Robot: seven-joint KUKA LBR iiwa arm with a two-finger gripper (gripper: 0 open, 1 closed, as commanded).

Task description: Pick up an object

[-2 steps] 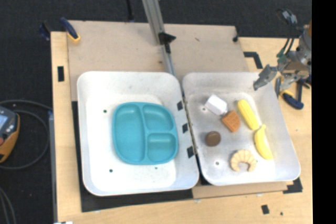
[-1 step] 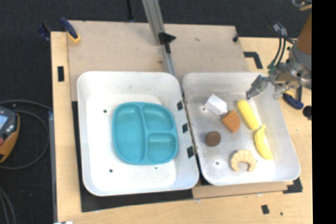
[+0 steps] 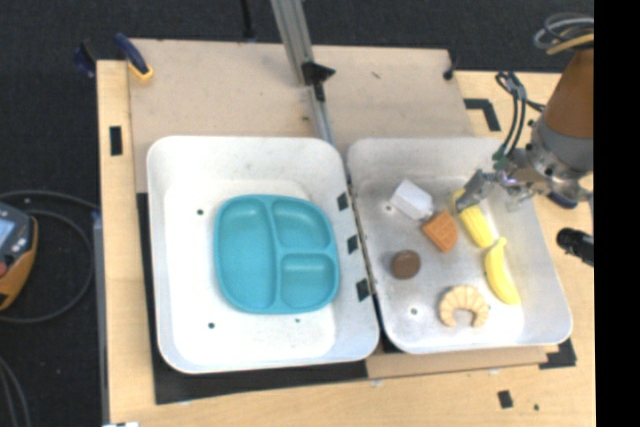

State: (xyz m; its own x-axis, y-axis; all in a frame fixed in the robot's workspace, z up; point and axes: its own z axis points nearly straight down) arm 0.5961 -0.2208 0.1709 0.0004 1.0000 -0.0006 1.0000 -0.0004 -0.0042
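Observation:
The right bin (image 3: 420, 163) holds several small things: a white block (image 3: 411, 200), an orange cube (image 3: 440, 232), a brown round piece (image 3: 405, 264), a tan croissant-shaped toy (image 3: 465, 306), a short yellow piece (image 3: 477, 225) and a yellow banana (image 3: 501, 273). My gripper (image 3: 482, 187) hangs low over the bin's upper right part, just above the short yellow piece and right of the white block. Nothing visibly hangs from it. The grey wrist with its orange band (image 3: 573, 105) rises behind it at the right edge.
The left bin (image 3: 180, 177) carries a teal divided plate (image 3: 276, 252). A slanted aluminium post (image 3: 285, 5) stands behind the bins, its foot near the gap between them. Cables loop beside the wrist at the right.

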